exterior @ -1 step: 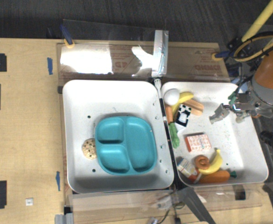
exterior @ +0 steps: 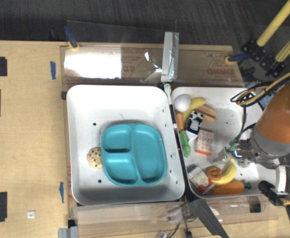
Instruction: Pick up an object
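The right bin [exterior: 224,114] holds a jumble of toy food. At its far left lie a white ball [exterior: 183,103], a yellow banana [exterior: 197,103] and a black-and-white piece [exterior: 196,119]. A green piece [exterior: 185,143] lies along the left wall, with a pink-and-white packet [exterior: 204,142] beside it. Near the front sit a second banana [exterior: 227,174], an orange carrot [exterior: 232,187], a red-orange round piece [exterior: 213,172] and a small carton [exterior: 196,176]. My gripper [exterior: 229,151] hangs low over the middle of this bin, just above the second banana and right of the packet.
The left bin [exterior: 85,113] holds a teal divided plate [exterior: 133,153] and a cookie [exterior: 94,157] by its left edge. A clear divider [exterior: 169,58] stands behind the bins. Cables [exterior: 254,95] loop over the right bin's far right corner.
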### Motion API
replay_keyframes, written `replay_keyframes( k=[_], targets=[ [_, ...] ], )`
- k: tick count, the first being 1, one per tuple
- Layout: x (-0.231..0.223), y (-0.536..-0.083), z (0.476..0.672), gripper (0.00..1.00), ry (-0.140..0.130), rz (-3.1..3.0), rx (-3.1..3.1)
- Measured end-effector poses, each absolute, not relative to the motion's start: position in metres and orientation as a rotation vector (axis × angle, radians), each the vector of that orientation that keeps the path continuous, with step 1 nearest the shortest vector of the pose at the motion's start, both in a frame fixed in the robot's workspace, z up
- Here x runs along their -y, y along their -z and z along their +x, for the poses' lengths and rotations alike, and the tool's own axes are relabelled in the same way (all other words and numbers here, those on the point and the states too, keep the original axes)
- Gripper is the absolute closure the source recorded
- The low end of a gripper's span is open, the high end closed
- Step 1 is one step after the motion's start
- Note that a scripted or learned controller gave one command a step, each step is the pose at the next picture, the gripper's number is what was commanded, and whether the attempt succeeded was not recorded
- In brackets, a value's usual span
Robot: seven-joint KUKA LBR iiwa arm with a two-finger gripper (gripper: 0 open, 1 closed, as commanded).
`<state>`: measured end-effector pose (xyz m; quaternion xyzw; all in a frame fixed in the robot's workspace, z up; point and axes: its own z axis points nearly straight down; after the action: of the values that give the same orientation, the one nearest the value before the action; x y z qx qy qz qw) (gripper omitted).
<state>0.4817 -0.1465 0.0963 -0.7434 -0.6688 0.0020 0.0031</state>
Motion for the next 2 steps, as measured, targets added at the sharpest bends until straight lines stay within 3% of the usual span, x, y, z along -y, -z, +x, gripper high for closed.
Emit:
replay_keyframes(
  k=[1,2],
  targets=[
    [0.147,-0.109,0.485,1.0,0.003,-2.337,2.101],
    [0.079,-0.267,0.508,1.0,0.011,-2.254,2.197]
  ],
)
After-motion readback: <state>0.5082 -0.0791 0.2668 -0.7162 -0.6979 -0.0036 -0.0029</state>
